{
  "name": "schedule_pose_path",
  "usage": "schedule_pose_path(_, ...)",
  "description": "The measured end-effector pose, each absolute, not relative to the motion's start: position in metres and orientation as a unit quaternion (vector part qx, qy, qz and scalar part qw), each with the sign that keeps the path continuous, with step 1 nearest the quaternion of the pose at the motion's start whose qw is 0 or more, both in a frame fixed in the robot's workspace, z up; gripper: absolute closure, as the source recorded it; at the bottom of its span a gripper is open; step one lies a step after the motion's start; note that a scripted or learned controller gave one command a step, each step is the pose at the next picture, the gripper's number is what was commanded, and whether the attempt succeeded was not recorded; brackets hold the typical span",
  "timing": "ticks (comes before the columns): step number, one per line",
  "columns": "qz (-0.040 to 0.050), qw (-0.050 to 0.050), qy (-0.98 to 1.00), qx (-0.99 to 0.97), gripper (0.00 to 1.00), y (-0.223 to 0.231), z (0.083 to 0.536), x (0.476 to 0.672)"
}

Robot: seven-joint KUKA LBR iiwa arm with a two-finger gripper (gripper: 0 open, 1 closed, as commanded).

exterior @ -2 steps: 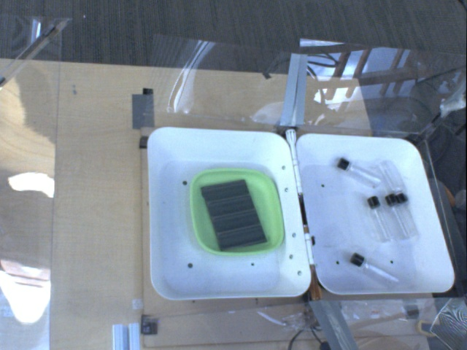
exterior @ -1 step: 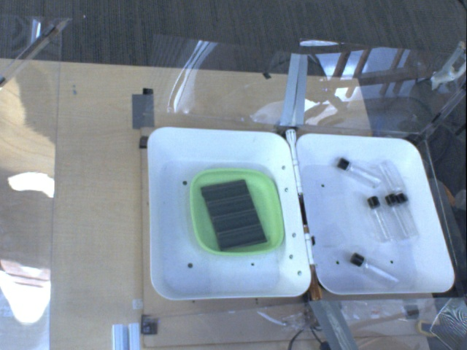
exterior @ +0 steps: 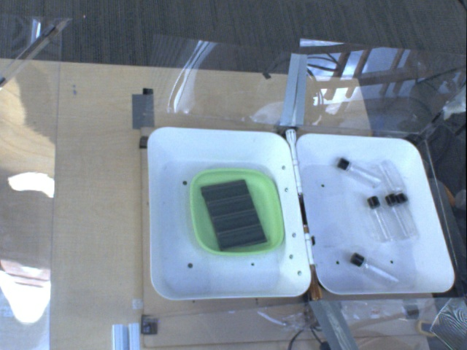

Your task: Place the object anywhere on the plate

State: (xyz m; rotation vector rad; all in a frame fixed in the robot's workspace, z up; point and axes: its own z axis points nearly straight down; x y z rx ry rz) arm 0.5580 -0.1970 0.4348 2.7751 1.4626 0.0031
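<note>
Dark grey ribbed block [exterior: 233, 215] lies flat on the green plate [exterior: 197, 204]. It sits roughly in the middle, turned a bit off square to the plate's edges. All of it is inside the rim, with green showing on every side.

Gripper jaws: can't tell from here how far open they are or whether they have hold of anything. So I'm placing things relative to each other, not to the jaws.

The plate sits in the left bin [exterior: 164, 217], about centred, with white floor all round it.

The right bin [exterior: 328, 268] touches the left one along the middle seam. It has four clear vials with black caps, all lying down:
- one vial [exterior: 357, 171] near the far-left corner, slanted
- two vials [exterior: 379, 217] [exterior: 403, 217] side by side mid-bin, caps almost touching, bodies pointing toward the near edge
- one vial [exterior: 372, 267] near the front, slanted, apart from the pair

All the vials are well away from the plate and the block.

Both bins are on a light wood bench [exterior: 87, 195]. A grey metal post [exterior: 295, 86] stands behind the seam between the bins. A small grey bracket [exterior: 142, 109] is off the left bin's far-left corner. Clear sheeting gives glare across the far side.
</note>
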Motion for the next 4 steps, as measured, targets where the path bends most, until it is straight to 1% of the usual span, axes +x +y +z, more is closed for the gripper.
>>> schedule_pose_path(1,0.0006,0.002,0.407,0.913,0.0,-0.199,0.434,0.544)
schedule_pose_path(2,0.0006,0.002,0.343,0.939,0.0,-0.197,0.431,0.525)
schedule_pose_path(3,0.0011,0.002,0.323,0.946,0.0,-0.201,0.434,0.497)
schedule_pose_path(4,0.001,0.002,0.28,0.96,0.0,-0.205,0.434,0.49)
